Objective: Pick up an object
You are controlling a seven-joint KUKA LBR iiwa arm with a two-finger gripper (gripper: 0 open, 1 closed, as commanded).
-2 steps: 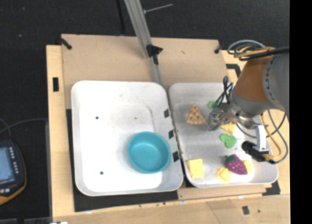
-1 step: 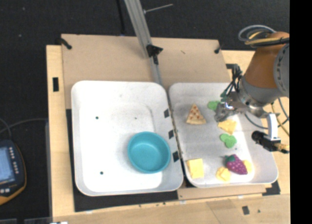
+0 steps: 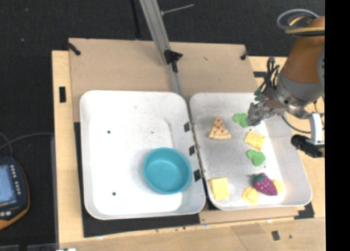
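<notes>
**Gripper low over toy food in the right bin**

Nearest the camera, along the right bin's (image 3: 290,151) front wall, lie a yellow block (image 3: 220,188), a small yellow piece (image 3: 250,194) and purple grapes (image 3: 265,184). Behind the grapes sit a green piece (image 3: 256,157) and a yellow wedge (image 3: 254,139). Left of the wedge lies a waffle slice (image 3: 219,129). The gripper (image 3: 255,114) hangs just behind the wedge, beside another green piece (image 3: 240,118); whether its fingers are parted or grasp anything cannot be told. A blue bowl (image 3: 167,170) sits in the left bin (image 3: 109,113).

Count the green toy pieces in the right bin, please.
2: one green piece at the gripper, one green piece lower, below a yellow block. The gripper may hide more.
</notes>
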